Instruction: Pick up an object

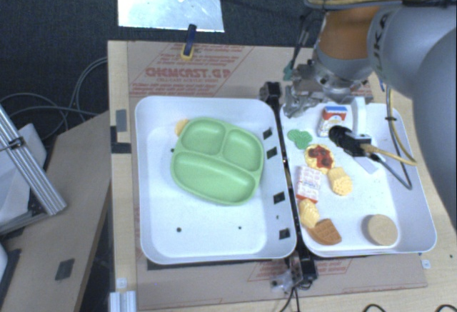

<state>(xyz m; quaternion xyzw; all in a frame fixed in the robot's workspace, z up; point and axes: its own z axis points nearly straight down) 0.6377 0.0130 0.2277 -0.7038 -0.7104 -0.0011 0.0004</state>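
Your arm (414,39), smooth grey with a rounded orange band, reaches in from 3 o'clock. Its hand (303,100) hangs at the 11 o'clock corner of the right bin (414,210). The metal parts there are too cluttered for you to tell how far the hand is open, or whether it has hold of anything.

The things to pick lie in that shallow white plastic bin, mostly along its 9 o'clock side:
- A small flat green piece (300,138) with a lobed outline sits closest to the hand, just toward 6 o'clock from it.
- A little white carton (333,119) with a red and blue label stands near 12 o'clock.
- A yellow round (319,156) with a glossy red blotch lies below the green piece.
- A white packet (309,182) with red print comes next, with a ridged yellow lump (340,182) at its 3 o'clock.
- Toward 7 o'clock you see a knobbly yellow piece (308,213) touching a brown crescent (327,232).
- A smooth tan disc (380,229) rests apart at 5 o'clock.

The left bin (153,160) holds a matte green divided plate (218,160) with three rounded sections. A yellowish scrap (182,126) peeks out at the plate's 11 o'clock edge. Both bins rest on a cardboard sheet (193,71) with red lettering on the worktop.
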